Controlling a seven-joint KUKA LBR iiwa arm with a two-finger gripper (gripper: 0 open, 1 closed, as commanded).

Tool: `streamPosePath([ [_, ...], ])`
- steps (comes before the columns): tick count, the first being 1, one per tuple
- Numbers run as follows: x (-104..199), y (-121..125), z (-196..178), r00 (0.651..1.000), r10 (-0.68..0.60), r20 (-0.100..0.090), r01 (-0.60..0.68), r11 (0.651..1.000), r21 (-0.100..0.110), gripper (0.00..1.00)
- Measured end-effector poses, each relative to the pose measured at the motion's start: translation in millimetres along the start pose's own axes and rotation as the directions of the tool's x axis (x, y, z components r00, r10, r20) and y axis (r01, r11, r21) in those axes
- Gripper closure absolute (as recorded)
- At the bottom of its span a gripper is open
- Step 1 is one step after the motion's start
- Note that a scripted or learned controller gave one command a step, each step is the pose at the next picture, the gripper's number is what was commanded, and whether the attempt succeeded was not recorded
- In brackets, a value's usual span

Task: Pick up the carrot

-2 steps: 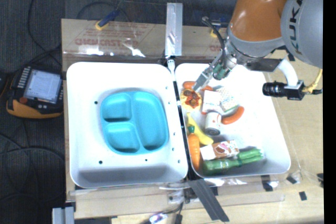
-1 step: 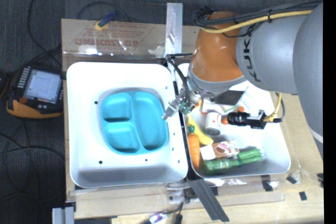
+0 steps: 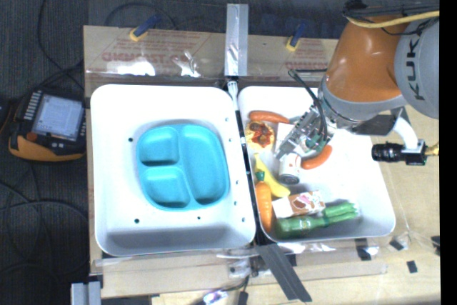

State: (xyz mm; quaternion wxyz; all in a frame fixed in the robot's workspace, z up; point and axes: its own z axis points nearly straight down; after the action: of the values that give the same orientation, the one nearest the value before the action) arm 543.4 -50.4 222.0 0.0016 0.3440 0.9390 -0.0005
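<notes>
Since the gripper (image 3: 305, 133) hangs over crowded toys away from the carrot (image 3: 263, 201), it could snag the wrong item; finger state unclear.

Orange carrot (image 3: 264, 203) — lengthwise along right bin's left wall, near front.

A divided tray (image 3: 182, 164) lies in the left bin (image 3: 114, 111) — the carrot (image 3: 264, 202) lies in the right bin (image 3: 371, 186), against its left wall, beside a banana (image 3: 270, 178).
</notes>
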Motion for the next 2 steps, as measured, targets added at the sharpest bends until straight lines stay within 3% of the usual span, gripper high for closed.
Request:
streamPosePath([
  [1, 64, 16, 39, 0.986, 0.166, -0.006, -0.166, 0.986, 0.002, 1.00],
  [2, -8, 25, 39, 0.918, 0.396, -0.002, -0.396, 0.918, 0.004, 1.00],
])
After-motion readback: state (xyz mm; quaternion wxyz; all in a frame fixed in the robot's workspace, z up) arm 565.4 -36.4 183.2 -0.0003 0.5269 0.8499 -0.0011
